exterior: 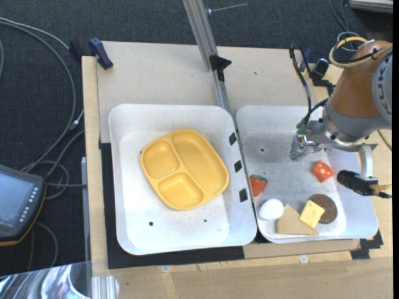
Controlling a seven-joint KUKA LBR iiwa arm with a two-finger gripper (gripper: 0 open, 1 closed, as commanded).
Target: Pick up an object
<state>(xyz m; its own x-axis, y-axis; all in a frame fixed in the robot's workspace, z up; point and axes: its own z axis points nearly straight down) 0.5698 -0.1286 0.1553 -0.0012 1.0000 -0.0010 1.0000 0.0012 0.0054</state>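
End effector (302, 147) hovers over the right white bin (274, 129), can't tell its grip; small orange block (322, 170) sits just beside it.

A glossy yellow plastic tray (183, 168) lies in a matt white, speckled bin (187, 232) on a pale, rough wooden bench (156, 73), crossed by a brushed metal bar (199, 20).

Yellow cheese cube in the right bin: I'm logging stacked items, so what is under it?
The cheese cube rests on a brown disc and overlaps a tan wedge. The parts beneath it are hidden.
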